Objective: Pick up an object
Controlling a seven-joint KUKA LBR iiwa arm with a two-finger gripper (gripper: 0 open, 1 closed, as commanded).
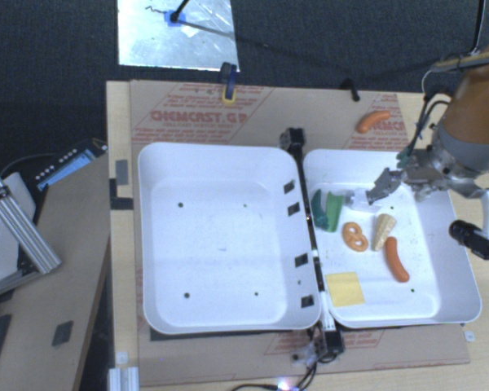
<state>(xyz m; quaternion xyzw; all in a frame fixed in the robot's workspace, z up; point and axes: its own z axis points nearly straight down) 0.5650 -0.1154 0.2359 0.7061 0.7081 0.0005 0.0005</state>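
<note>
The right bin (452, 300) holds a green object (332, 210), a brown pretzel (355, 236), a cream cone (383, 230), an orange-red sausage (396, 261) and a yellow square slice (345, 288). My gripper (383, 187) hangs over the upper middle of this bin, just above the cone and to the right of the green object. The grey arm with its orange band (477, 108) comes in from the right. I see nothing held in the gripper.
The left bin (159, 218) sits beside the right one, with a black divider with clips (306, 226) between them. A second orange sausage (373, 121) lies on the cardboard behind the right bin. A yellow-blue clamp (227, 84) stands at the back.
</note>
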